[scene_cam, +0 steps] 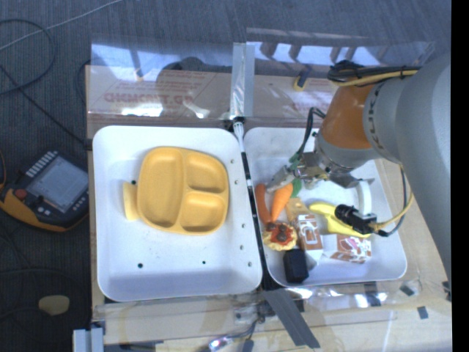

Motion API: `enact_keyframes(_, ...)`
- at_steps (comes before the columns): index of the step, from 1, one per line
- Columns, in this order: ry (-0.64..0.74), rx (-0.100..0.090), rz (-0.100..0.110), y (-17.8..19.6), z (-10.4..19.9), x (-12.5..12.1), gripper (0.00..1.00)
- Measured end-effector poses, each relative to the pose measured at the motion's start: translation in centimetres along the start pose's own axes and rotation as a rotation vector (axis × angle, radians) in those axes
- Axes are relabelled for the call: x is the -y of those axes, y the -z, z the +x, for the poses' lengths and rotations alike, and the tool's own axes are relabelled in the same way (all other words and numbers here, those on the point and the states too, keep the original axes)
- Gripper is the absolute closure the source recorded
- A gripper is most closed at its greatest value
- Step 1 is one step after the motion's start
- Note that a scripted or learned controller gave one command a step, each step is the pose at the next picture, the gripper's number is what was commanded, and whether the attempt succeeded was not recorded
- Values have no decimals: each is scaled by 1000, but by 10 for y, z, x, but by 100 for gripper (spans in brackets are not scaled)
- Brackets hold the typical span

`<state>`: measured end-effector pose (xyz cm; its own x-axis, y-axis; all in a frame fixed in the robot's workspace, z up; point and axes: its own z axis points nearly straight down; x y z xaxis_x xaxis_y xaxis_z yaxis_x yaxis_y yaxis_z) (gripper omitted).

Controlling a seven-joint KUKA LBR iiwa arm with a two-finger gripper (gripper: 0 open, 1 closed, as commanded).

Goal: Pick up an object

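Yellow tray (181, 189) – 1 | carrots (279, 202) – seemingly 2 | banana (327, 215) – 1

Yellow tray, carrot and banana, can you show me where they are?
yellow tray (182, 189): camera view, on the ridge between its compartments.
carrot (279, 200): camera view, middle of its orange body.
banana (327, 217): camera view, middle of its yellow curve.

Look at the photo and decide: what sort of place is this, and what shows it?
Probably a robotics lab test bench. A robot arm reaches over two white bins, one filled with toy food such as a carrot and banana, and a control pendant lies on the carpet.
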<state>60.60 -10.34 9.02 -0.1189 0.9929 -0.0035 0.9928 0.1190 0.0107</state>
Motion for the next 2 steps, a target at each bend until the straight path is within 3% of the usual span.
enact_keyframes(1,1,-5,4,6,1,-1,100)
enact_keyframes(2,-142,-2,20,89,27,-47,100)
